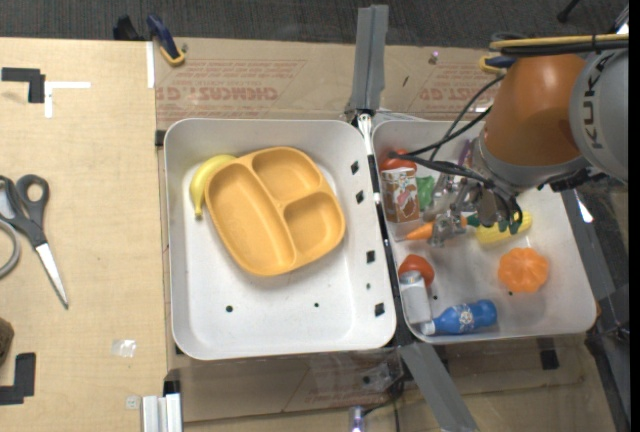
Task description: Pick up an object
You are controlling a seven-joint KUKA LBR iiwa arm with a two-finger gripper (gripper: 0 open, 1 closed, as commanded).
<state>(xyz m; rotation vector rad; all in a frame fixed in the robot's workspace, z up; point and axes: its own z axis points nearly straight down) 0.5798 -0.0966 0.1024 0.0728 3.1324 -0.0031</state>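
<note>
The left white bin (190,320) holds a divided yellow plastic plate (275,210) over a yellow banana (205,177). The right white bin (560,315) holds a round orange fruit (524,270) and a blue bottle (463,318) — the tool (455,218) hangs above them, grip unreadable. Grey-handled scissors (35,230) lie on the counter (80,160).

Look at the arm (590,110) at your right edge: white letters "KU" show on its grey casing, cut off by the frame. On the cardboard sheet (250,80) behind the bins you get red print, upside down from this camera, too garbled to read with confidence. The red-and-white carton (401,192) in the right bin (560,315) carries a printed label, too small to read.
</note>
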